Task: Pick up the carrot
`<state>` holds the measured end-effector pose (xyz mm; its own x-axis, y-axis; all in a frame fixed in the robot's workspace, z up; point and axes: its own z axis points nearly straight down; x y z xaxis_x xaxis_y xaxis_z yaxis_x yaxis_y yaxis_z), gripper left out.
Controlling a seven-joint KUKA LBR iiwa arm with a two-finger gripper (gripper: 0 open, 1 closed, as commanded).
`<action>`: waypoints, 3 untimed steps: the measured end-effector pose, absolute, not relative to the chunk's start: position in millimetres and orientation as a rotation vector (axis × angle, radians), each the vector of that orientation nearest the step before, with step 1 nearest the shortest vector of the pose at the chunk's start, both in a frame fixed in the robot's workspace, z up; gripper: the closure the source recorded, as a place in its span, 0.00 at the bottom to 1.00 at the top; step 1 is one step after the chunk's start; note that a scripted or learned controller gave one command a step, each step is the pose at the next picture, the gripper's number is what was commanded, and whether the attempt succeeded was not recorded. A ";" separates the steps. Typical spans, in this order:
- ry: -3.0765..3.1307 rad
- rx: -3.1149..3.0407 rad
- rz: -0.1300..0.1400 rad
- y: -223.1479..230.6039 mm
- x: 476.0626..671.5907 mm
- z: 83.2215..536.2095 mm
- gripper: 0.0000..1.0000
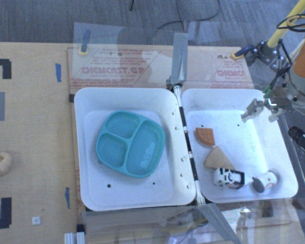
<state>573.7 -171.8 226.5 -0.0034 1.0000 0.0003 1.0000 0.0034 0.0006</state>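
Note:
In the right bin (274, 151) lie two orange-toned pieces. One is a small orange-brown piece with a grid pattern (205, 136) near the bin's left wall. The other is a tan tapered wedge (218, 159) just below it. I cannot tell which of them is the carrot. My gripper (262, 111) hangs over the upper right part of this bin, well to the right of and above both pieces. Its fingers (250, 111) are spread, so it is open, and nothing sits between them.
A black-and-white toy (229, 178) and a white-grey object (264, 182) lie along the right bin's front wall. A teal divided plate (130, 143) lies in the left bin (86, 111). A croissant-like piece (0, 164) rests on the bench at far left.

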 end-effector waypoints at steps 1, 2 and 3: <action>2.301 2.140 0.000 -141.1 511.5 121.6 0.00; 2.770 1.483 0.002 -116.9 479.6 101.1 0.00; 2.762 1.489 0.005 -118.9 480.2 111.1 1.00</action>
